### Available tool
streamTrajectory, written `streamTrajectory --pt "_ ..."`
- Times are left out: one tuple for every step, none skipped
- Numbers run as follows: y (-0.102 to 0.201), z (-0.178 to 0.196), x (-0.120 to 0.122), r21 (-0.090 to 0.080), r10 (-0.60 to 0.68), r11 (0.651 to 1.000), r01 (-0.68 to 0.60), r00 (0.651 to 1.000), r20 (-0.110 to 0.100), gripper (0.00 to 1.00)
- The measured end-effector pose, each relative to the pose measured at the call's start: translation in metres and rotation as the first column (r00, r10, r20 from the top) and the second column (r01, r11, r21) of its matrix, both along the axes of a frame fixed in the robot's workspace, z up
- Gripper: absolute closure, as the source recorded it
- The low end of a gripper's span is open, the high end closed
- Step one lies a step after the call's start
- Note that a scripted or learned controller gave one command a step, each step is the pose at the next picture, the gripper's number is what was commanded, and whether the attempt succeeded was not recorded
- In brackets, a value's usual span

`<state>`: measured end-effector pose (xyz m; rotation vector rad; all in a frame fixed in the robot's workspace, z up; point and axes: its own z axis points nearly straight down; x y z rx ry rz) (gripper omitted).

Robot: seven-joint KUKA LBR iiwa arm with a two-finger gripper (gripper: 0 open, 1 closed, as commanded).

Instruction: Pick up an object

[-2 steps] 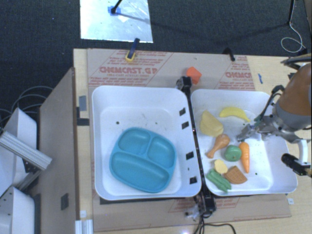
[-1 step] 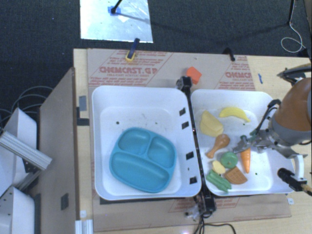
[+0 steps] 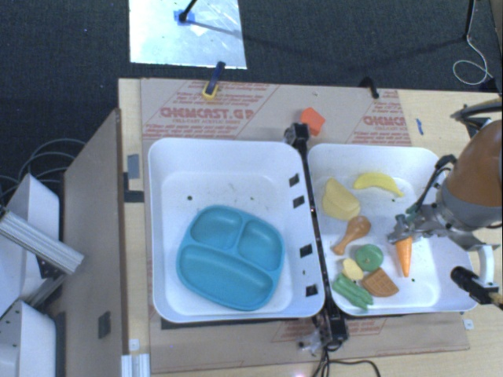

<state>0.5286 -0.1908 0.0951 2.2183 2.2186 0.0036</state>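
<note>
Two white bins sit side by side; the pincer hangs low in the right bin, its tip right above the top of the orange carrot. Whether it is apart or together cannot be told. A green round piece lies just left of it, a yellow banana beyond, a blue tray far left.

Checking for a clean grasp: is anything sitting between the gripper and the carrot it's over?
Nothing visible. The gripper sits right at the top of the carrot; the green round piece lies beside it, apart, toward the other bin.
</note>
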Motion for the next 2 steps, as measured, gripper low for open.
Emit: streamTrajectory --pt "0.102 -0.010 0.050 -0.004 0.010 1.000 -0.010 1.000 0.004 1.00" --pt "0.139 0.096 0.056 0.002 0.009 1.000 -0.009 1.000 0.007 1.00"
